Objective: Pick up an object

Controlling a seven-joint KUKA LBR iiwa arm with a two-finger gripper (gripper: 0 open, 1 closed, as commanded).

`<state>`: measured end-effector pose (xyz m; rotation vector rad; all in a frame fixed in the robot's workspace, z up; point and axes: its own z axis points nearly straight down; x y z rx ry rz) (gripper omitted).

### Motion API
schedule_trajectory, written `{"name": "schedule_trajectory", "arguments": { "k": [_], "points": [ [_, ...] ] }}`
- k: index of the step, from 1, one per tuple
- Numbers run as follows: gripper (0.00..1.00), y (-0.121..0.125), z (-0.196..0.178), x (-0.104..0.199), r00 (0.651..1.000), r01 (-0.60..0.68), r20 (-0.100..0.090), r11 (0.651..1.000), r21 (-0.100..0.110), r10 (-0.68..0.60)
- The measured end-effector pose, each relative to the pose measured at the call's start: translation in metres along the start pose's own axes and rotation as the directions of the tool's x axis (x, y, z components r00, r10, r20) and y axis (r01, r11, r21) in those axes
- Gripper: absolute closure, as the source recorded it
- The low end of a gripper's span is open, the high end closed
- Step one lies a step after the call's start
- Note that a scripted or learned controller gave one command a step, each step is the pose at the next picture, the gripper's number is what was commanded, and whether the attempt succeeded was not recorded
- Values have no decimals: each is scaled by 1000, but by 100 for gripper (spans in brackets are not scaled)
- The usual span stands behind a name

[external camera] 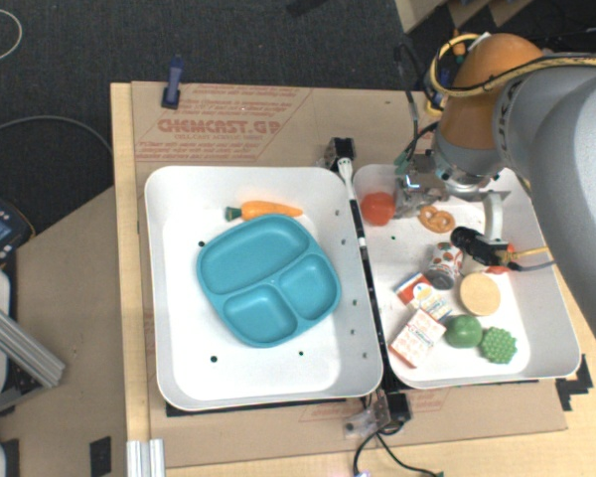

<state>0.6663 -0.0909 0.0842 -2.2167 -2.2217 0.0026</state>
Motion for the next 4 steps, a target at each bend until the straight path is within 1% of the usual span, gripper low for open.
{"name": "schedule_trajectory", "arguments": {
  "k": [1, 2, 3, 4],
  "points": [
    [100, 1, -61, -64, 1000, -6, 5, 1000, -10, 6],
    [100, 0, -60, -37, 1000, -1, 1, 1000, -3, 1],
    [100, 0, -77, -1, 1000, 0, 1, 1000, -5, 0],
    [100, -1, 4, -24, 1000, -4, 1, 1000, 3, 4]
  ]
}}
